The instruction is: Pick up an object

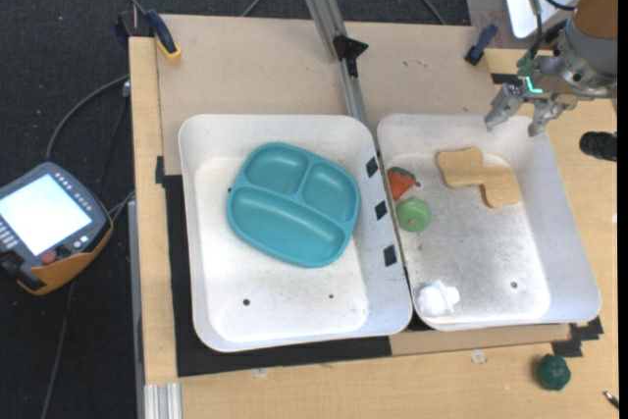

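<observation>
My fingers (523,113) hang spread apart and empty over the right bin's (569,250) far edge; the tan block (478,176) lies just nearer, slanting across the bin.

Teal tray (292,203): smooth plastic, slight sheen. White bins (285,324): matt plastic, scuffed. Bench (255,64): matt wood/board.

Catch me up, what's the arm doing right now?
The tool hovers open over the far right corner of the right bin, holding nothing. A tan block, a red piece, a green ball and a white lump lie there. A teal tray sits in the left bin.
</observation>
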